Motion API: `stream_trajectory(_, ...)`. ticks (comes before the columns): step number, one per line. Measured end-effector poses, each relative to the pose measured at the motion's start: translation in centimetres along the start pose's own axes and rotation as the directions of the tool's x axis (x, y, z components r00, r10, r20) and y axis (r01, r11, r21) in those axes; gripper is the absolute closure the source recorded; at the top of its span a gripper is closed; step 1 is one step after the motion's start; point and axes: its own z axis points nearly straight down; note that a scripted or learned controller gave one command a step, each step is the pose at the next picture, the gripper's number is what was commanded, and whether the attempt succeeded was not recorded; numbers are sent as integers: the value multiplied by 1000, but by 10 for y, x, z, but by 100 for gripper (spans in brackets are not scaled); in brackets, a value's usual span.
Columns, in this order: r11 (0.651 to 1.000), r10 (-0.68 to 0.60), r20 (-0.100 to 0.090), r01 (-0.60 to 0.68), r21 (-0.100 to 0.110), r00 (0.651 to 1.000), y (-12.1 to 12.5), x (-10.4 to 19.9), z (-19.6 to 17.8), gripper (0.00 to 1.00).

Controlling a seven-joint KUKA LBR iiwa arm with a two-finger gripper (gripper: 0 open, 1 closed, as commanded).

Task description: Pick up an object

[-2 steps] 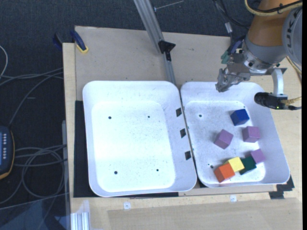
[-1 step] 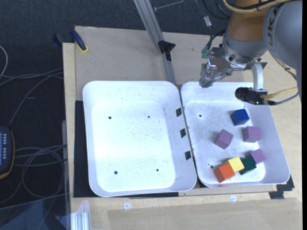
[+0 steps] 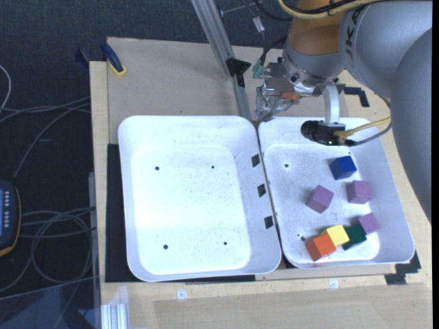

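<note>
My gripper [image 3: 269, 110] hangs at the far end of the bench, above the back rim where the two white bins meet. In the right bin [image 3: 394, 204] lie several small blocks. A blue cube [image 3: 342, 166] is nearest the gripper, well in front of it and to its right. Two purple cubes [image 3: 319, 198] [image 3: 359, 191] lie further forward, and a third purple block [image 3: 368, 222] is near the right wall. At the front sit an orange block [image 3: 319, 246], a yellow block [image 3: 337, 236] and a green block [image 3: 354, 234], touching in a row.
The left bin [image 3: 127, 184] lies beside the right one, with black clips [image 3: 260, 189] along the shared rim. A slanted metal pole [image 3: 218, 40] rises behind the bins. A black part with a yellow cable [image 3: 322, 131] hangs over the right bin's back edge.
</note>
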Motion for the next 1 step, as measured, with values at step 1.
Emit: stream_trajectory(1,1000,1,0,-1,1,1000,8,55,-5,100)
